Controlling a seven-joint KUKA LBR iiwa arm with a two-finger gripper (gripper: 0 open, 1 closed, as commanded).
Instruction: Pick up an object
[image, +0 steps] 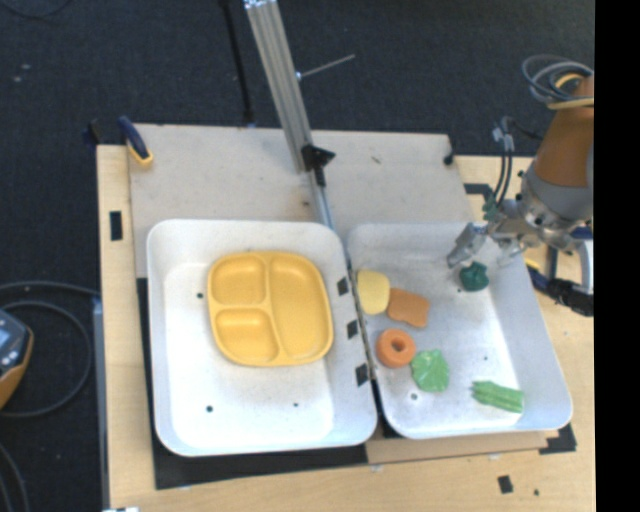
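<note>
In the right bin (535, 345) lie several toy foods. A dark green round piece (473, 277) sits near the bin's far right side. A pale yellow piece (373, 292) and a brown-orange piece (408, 307) touch near the left wall. An orange ring (397, 348), a bright green leafy piece (431, 370) and a green pod (497, 396) lie nearer the front. My gripper (487, 250) hangs over the far right part of this bin, open, with its left finger (463, 246) just above the dark green piece. Nothing is held between the fingers.
The left bin (180, 400) holds a yellow divided plate (270, 305). A slanted metal post (285, 90) rises behind the bins. The arm's orange band (568, 145) stands over the bench's right edge, with cables beside it.
</note>
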